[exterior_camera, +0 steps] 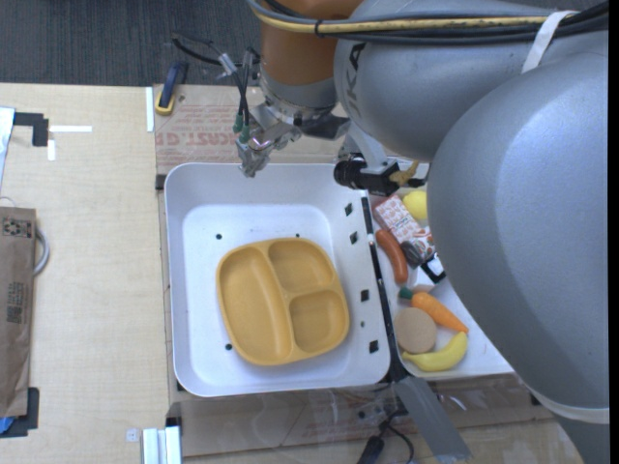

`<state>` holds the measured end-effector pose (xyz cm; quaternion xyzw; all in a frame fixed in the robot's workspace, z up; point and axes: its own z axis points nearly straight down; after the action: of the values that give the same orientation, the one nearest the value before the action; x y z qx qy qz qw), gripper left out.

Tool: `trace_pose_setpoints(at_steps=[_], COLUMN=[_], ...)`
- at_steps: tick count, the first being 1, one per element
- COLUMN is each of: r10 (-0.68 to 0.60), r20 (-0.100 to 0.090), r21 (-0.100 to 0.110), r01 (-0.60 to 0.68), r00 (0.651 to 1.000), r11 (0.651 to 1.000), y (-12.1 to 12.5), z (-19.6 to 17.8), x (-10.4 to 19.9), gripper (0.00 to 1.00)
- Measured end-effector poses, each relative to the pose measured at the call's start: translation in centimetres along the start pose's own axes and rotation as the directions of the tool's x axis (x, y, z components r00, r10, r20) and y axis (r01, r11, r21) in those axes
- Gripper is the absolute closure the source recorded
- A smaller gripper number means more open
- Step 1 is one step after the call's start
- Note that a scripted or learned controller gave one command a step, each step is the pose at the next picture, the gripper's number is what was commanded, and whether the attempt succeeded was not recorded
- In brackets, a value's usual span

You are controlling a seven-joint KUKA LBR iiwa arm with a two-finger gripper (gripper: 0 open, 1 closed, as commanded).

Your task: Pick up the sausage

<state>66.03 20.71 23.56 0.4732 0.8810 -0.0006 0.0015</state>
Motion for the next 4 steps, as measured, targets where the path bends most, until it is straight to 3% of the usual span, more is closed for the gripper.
trace_pose_setpoints(at_steps=[1, 2, 3, 4], r10=[0.094, -0.293, -0.341, -0.439], r20=[-0.001, 0.000, -0.004, 0.000], r21=[0.005, -0.001, 0.002, -0.002], r01=[-0.094, 0.293, 0.341, 0.439], r00=[0.996, 0.956, 0.940, 0.898], r11=[0.996, 0.956, 0.940, 0.898], y=[0.5, 0.6, -1.8, 0.2], z=[12.0, 1.2, 13.3, -4.3], x=[1.1, 0.9, -0.7, 1.7], gripper=[1.00, 1.00, 1.00, 1.00])
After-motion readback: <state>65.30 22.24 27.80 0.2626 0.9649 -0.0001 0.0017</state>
